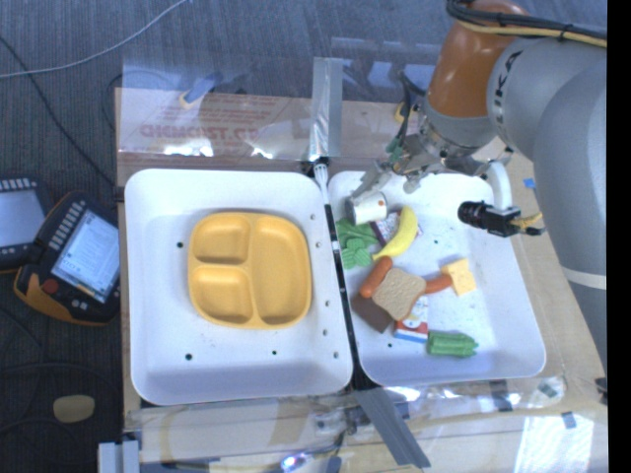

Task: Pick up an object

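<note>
Green toy food [452, 343] is seen nearest in the right bin [523, 353], beside bread [398, 292] and banana [397, 235]. At the far end the pincer [380, 187] is lowered over a white cup [368, 207]; its spread cannot be told.

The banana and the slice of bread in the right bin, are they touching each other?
Apart. The camera view shows bare white bin floor between the banana and the slice of bread lower down.

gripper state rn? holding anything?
Gripper: low over the right bin's far left corner, beside a small white cup; whether it is open, shut or holding anything cannot be told.
</note>
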You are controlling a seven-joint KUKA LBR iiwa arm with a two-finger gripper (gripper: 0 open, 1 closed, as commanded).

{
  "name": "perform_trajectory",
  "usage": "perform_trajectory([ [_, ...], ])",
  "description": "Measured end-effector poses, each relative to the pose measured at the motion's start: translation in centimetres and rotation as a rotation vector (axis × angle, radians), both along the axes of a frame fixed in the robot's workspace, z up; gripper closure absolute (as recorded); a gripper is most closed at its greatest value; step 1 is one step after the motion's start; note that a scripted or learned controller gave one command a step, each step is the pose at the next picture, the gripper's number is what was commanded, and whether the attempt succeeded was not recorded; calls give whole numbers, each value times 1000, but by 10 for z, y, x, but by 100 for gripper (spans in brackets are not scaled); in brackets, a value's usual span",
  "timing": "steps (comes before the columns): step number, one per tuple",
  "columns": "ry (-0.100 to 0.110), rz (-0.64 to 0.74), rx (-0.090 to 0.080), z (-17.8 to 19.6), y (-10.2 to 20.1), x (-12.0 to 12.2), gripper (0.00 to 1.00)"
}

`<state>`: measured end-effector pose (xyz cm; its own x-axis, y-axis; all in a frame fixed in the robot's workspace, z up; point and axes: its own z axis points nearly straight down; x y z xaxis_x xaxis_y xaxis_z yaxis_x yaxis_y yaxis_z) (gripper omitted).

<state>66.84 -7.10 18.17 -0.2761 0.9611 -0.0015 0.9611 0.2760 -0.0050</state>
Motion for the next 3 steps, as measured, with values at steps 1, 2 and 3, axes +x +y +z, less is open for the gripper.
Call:
perform_trajectory([
  [1, -14, 35, 0, -83, -38, 4, 0],
  [2, -3, 35, 2, -80, -38, 1, 100],
  [3, -2, -129, 1, 17, 2, 1, 100],
])
